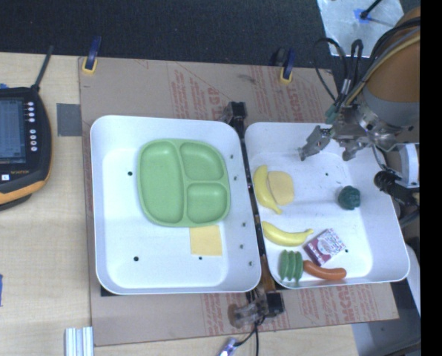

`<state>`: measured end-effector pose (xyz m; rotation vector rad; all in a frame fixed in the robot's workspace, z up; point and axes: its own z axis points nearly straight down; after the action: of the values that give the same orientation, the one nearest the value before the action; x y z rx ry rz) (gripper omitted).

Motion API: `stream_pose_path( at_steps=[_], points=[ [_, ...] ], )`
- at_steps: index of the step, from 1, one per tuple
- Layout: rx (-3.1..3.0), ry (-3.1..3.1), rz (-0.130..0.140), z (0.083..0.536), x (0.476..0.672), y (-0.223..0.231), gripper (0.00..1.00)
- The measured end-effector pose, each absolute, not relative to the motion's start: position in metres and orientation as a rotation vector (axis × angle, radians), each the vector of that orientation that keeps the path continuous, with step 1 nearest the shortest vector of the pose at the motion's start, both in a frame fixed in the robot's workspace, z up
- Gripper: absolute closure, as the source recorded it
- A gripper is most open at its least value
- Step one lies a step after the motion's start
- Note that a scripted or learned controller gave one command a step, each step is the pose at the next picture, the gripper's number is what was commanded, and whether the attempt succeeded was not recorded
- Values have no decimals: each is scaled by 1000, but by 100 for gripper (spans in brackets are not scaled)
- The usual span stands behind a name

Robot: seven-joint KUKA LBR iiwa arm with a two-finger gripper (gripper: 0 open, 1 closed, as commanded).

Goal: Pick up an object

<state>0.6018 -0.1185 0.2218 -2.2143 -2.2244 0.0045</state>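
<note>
The surface [50, 228] carried two white bins side by side, and the arm [396, 65] reached in from the right over the far part of the right bin [388, 232]. The left bin [110, 265] held a green divided plate [182, 182] with a yellow square [206, 239] just beside its near edge. Everything that might serve as the object to pick lay in the right bin: a yellow curved piece with a pale slice against it [273, 188], a banana [285, 234], a red-and-white packet [325, 246], an orange-red sausage-like piece [325, 272], a green vegetable [291, 265] and a dark green ball [348, 197]. The gripper [332, 147] hovered above bare bin floor near the far wall, its jaws spread apart with nothing between them. Judging by this, the pick had not yet been made: no object was lifted or touched, and choosing a target, descending, closing and raising all remained to be done. The ball and the yellow pieces lay nearest the jaws.
</note>
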Motion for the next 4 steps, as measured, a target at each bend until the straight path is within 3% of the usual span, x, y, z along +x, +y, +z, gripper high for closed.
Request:
stream_pose_path(
  at_steps=[1,2,3,4],
  points=[
    [-2214,-2223,9,194,603,-181,0],
    [-2214,-2225,9,158,600,-212,0],
    [-2213,-2226,6,148,553,-212,0],
    [-2211,-2226,7,91,564,-211,0]
  ],
)
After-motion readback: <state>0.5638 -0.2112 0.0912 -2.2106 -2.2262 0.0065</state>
